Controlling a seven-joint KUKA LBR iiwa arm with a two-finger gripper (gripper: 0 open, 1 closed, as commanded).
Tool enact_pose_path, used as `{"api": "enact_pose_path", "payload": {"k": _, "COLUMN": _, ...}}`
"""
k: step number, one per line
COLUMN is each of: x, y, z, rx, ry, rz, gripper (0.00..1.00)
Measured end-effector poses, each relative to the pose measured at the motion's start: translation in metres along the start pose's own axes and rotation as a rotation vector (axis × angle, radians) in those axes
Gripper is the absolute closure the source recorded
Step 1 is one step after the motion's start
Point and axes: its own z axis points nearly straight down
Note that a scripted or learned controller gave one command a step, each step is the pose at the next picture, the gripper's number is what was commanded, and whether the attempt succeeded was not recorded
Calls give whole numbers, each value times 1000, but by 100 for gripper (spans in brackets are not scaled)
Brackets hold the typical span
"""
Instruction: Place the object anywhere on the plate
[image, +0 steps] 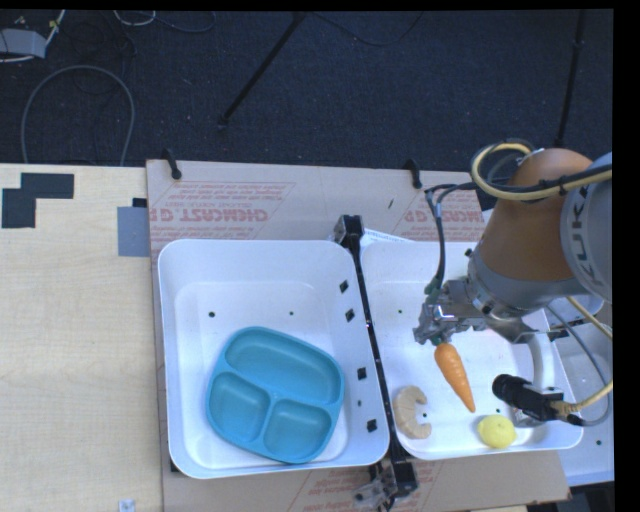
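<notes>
The carrot (455, 374) hangs or lies in the right bin (400, 290), its thick top tucked right under the gripper (440, 328) and its tip pointing down toward the bin's near edge. The top end appears to sit between the fingers, but the view is too small and too cluttered to say whether they pinch it or merely stand over it, so their state cannot be told.

It looks like a toy carrot: light, stiff, smooth plastic or rubber, tapering from a broad shoulder to a thin tip. That taper is the difficulty, since a squeeze on the sloping part would likely make it slide out toward the tip. The best hold is probably across the thick upper part, just below the top, where the sides run closest to parallel. Held by the top alone, it may swing as the arm moves. It is not fragile, so a drop would do no harm.

Near the bin's near edge lie a pale curved piece (411, 412) and a small yellow ball (496, 431), both apart from the carrot. The blue plate (272, 395), with three sections, sits in the left bin (190, 300), across the divider between the two bins.
</notes>
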Motion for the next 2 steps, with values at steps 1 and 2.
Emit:
{"api": "enact_pose_path", "payload": {"k": 1, "x": 43, "y": 17, "z": -6, "rx": -1, "ry": 0, "rz": -1, "gripper": 100}}
{"api": "enact_pose_path", "payload": {"k": 2, "x": 104, "y": 28, "z": -2, "rx": 1, "ry": 0, "rz": -3, "gripper": 100}}
